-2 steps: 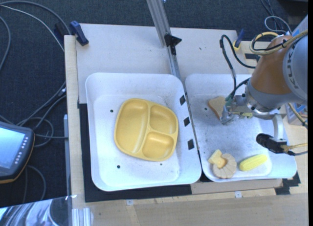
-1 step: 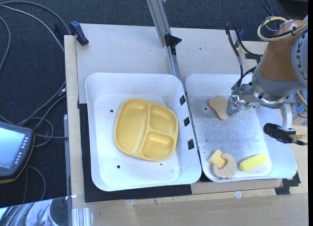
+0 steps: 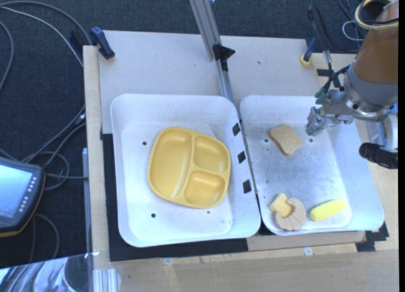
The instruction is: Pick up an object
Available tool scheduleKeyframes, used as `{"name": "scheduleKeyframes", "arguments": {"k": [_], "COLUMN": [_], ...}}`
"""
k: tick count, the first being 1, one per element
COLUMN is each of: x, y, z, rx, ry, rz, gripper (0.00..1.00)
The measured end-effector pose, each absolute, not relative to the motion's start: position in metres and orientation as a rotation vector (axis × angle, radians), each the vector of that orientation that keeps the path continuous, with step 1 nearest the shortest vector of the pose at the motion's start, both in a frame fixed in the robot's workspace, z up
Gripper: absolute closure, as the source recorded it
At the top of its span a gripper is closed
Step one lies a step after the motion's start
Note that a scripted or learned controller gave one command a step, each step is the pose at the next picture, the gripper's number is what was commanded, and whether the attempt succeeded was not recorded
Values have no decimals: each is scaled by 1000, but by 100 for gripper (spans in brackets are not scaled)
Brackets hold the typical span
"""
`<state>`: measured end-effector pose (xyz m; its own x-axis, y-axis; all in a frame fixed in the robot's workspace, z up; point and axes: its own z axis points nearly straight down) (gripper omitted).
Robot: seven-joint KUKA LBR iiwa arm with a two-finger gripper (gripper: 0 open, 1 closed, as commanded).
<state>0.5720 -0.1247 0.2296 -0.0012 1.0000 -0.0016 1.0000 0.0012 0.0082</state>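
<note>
In the right bin [image 3: 354, 158] lie a tan slice of bread [image 3: 286, 139] near the back, a round cracker with a yellow cheese piece [image 3: 288, 212] at the front, and a yellow corn cob [image 3: 327, 209] at the front right. My gripper [image 3: 314, 124] hangs over the bin's back right part, just to the right of the bread and apart from it. Nothing is seen between its fingertips.
The left bin [image 3: 126, 177] holds a yellow divided plate [image 3: 188, 167]. A metal pole [image 3: 205, 19] rises from the back between the bins. Blue clamps [image 3: 101, 42] sit at the bench's back corners. Cables lie on the floor at left.
</note>
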Motion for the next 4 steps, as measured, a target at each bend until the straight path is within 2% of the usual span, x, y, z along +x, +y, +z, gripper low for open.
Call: {"name": "scheduleKeyframes", "arguments": {"k": [1,3,4], "x": [573,593,602], "y": [-124,-21,26], "z": [252,237,244], "rx": [2218,2216,2214], "ry": [2221,2227,2228], "rz": [4,0,5], "gripper": [100,100,100]}}
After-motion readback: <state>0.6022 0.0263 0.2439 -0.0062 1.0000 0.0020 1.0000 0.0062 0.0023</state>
